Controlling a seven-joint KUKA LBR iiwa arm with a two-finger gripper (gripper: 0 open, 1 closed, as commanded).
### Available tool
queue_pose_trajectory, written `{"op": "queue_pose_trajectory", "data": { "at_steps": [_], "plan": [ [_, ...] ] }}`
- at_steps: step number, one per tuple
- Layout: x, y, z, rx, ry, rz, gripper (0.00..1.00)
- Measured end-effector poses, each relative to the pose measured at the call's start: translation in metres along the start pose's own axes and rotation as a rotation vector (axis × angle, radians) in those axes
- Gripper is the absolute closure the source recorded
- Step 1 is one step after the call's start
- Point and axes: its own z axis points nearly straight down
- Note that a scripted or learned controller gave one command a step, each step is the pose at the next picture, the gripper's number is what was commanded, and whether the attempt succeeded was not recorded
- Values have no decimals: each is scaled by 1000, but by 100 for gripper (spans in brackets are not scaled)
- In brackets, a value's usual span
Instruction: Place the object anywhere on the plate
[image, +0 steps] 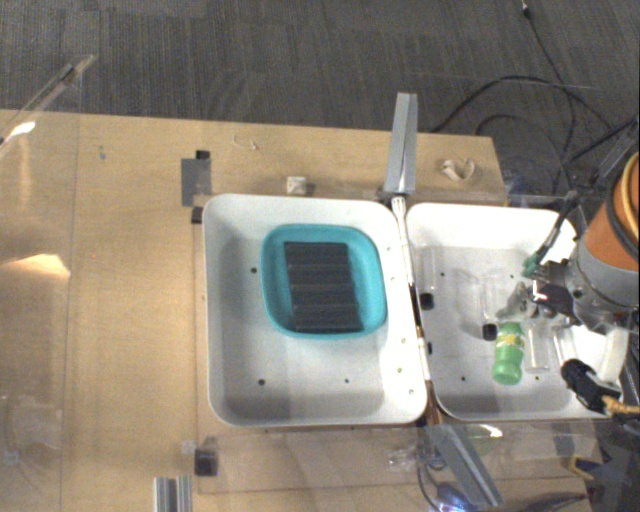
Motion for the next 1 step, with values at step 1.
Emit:
{"op": "queue_pose_trajectory", "data": {
  "at_steps": [1],
  "plan": [
    [2,2,-10,-2,0,-7,100]
  ]
}}
